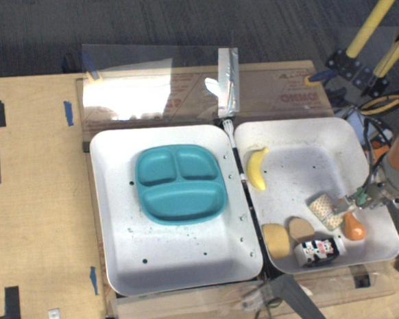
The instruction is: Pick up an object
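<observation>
The arm is reaching in from the right, and its gripper (357,198) is hanging low over the right bin (301,140), near that bin's right wall. Whether it is open or closed, I cannot tell from here. Just beside it, an orange carrot-like toy (354,227) is lying on the bin floor, and a beige patterned piece (324,209) is sitting just to its left. Along the near edge, a tan potato-shaped item (277,240), a brownish rounded piece (301,228) and a small black-and-white can (319,250) are lying close together. A yellow banana (256,169) is resting near the divider between the 2 bins. In the left bin (115,217), a teal divided plate (181,183) is sitting flat, with 3 compartments.
</observation>
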You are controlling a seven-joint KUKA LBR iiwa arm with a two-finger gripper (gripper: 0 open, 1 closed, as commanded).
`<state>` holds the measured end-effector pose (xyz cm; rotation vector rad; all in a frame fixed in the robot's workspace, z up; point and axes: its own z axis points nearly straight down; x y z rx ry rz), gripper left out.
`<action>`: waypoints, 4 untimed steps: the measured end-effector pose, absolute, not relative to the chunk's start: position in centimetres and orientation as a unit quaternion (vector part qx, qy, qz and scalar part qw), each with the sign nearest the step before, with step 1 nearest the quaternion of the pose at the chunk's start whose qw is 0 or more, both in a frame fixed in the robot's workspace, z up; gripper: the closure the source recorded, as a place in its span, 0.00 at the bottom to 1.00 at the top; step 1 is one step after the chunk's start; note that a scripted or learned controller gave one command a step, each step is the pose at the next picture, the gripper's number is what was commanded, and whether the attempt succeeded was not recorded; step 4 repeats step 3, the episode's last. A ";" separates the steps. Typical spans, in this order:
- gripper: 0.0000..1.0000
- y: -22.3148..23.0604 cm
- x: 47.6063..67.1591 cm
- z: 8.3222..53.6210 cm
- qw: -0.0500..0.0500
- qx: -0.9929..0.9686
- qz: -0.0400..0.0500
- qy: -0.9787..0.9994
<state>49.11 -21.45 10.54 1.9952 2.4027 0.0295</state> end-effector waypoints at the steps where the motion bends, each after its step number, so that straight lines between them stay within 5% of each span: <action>1: 1.00 -13.5 48.4 23.5 0.005 0.665 0.004 0.747; 2: 1.00 -10.1 48.1 34.5 0.002 0.758 0.002 0.652; 3: 1.00 -7.7 56.6 23.7 -0.005 0.765 -0.005 0.644; 4: 1.00 -7.7 56.6 23.7 -0.005 0.765 -0.005 0.644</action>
